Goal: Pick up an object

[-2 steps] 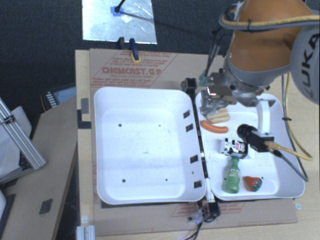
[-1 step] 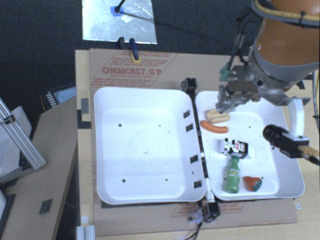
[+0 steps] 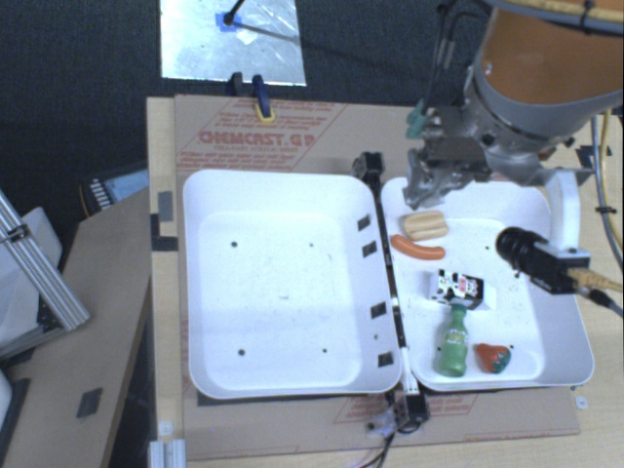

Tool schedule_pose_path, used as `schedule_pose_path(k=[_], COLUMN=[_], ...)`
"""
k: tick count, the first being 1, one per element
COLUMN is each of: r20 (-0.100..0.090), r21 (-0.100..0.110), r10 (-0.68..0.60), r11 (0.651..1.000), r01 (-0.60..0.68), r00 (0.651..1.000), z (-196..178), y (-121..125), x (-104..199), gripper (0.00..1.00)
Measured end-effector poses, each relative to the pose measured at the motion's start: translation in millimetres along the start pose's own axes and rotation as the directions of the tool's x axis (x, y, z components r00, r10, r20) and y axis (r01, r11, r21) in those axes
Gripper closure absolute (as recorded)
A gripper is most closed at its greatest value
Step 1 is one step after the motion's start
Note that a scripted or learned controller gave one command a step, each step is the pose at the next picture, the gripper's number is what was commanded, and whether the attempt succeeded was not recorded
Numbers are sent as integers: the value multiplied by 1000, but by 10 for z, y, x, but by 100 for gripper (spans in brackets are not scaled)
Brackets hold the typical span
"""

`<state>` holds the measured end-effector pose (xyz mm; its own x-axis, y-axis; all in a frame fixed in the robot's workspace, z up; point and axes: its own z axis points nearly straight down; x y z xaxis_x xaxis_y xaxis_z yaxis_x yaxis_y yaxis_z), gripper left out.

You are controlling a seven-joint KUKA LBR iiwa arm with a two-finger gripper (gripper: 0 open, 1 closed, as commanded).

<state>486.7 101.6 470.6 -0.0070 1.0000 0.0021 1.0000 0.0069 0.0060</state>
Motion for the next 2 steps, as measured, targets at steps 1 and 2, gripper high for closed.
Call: schedule_pose_path(k=[1, 2], r20=[0, -1], r21=[1, 0], r10=[0, -1], r11=[1000, 1000], r01=[0, 1], r00=[1000, 1000], z=[-328, -660], y=[3, 242], x=[272, 745], gripper=[100, 100])
